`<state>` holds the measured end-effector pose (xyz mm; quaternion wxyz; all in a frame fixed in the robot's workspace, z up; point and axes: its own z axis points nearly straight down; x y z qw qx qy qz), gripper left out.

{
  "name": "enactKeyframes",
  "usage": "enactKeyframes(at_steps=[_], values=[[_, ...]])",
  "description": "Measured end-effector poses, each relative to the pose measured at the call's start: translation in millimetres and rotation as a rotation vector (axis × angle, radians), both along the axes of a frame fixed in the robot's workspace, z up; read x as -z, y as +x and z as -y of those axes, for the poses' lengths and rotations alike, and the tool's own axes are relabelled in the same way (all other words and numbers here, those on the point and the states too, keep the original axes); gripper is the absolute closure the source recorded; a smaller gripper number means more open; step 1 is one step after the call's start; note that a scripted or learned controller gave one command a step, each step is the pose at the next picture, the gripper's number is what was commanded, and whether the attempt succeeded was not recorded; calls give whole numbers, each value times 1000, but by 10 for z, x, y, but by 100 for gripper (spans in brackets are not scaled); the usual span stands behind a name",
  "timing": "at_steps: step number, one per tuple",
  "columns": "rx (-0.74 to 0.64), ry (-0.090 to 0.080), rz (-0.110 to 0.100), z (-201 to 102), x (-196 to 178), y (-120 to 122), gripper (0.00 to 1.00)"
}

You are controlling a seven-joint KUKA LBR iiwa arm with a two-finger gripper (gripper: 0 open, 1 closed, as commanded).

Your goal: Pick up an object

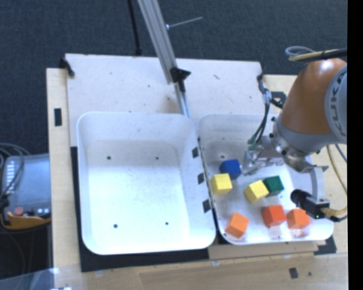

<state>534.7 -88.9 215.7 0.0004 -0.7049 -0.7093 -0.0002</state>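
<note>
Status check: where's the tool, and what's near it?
Tool low in right bin, grip state unclear. Blue cube beside it. Yellow cubes close by.

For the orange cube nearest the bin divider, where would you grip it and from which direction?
Grip the orange cube across two opposite side faces, coming straight down from above. It sits turned at an angle to the right bin wall, so the fingers should probably rotate to match. It stands apart from the other cubes, but the front-left bin corner is close, so the faces away from the wall look easier.
</note>
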Motion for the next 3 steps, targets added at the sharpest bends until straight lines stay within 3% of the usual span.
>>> enactKeyframes(at_steps=[3], values=[[-2,1,-1,-1737,-112,-183,100]])
